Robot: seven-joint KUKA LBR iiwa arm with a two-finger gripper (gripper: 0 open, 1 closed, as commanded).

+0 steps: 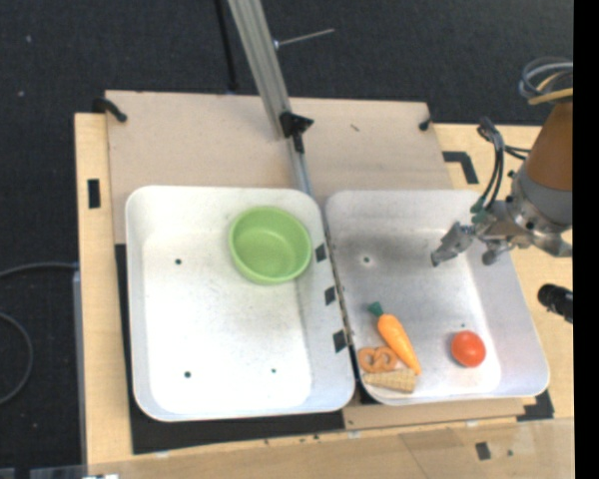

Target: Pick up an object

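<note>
Bench [95, 267] of pale wood, bearing two shallow white bins side by side; no readable writing or brand marks on any item.

Left bin [170, 367]: rounded corners, speckled dull surface, a few small dark dots. Holds one green bowl [270, 245], round, smooth plastic, upright, near the bin's upper right part.

Right bin [509, 337]: same shape, greyer scuffing toward its upper half. Contents, all in the lower part:
- carrot [396, 339], orange with a small green top, tapered, lying at a slant near the left wall.
- pretzel [376, 358], brown, twisted, touching the carrot's lower end.
- cracker [399, 379], tan, flat, just below the pretzel against the bin's lower rim.
- tomato [468, 348], red, round, apart from the carrot, toward the lower right.

Gripper [461, 243]: grey metal, above the upper right area of the right bin, well apart from the items below it; nothing between its fingers; whether they are spread or closed cannot be told.

Metal pole [265, 58]: silver, slanting from the top edge to the gap between the bins.

Cardboard sheet [210, 138]: tan, flat, behind both bins.
</note>
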